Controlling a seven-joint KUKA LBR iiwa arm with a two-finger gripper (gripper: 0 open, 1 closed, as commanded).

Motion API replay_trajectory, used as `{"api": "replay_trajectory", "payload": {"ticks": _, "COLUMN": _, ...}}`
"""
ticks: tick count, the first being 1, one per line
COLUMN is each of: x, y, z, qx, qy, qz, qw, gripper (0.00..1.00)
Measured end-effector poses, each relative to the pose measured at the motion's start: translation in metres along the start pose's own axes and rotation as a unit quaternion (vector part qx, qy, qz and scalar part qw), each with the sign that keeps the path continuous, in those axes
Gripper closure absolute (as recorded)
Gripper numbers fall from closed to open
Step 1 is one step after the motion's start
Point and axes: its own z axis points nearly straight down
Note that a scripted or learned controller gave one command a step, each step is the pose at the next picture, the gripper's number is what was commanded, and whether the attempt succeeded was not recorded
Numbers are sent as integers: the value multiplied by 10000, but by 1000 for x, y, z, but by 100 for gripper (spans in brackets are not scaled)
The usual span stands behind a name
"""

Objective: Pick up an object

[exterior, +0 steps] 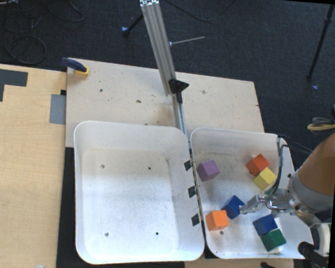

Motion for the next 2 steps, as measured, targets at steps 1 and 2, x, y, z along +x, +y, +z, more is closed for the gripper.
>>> {"api": "replay_trajectory", "payload": {"ticks": 1, "x": -2, "y": 5, "z": -2, "qx": -84, "qy": -48, "qz": -6, "qw": 10000, "gripper": 0}}
{"api": "replay_trajectory", "payload": {"ticks": 2, "x": -3, "y": 5, "z": -11, "qx": -79, "qy": -42, "qz": 35, "qw": 10000, "gripper": 100}}
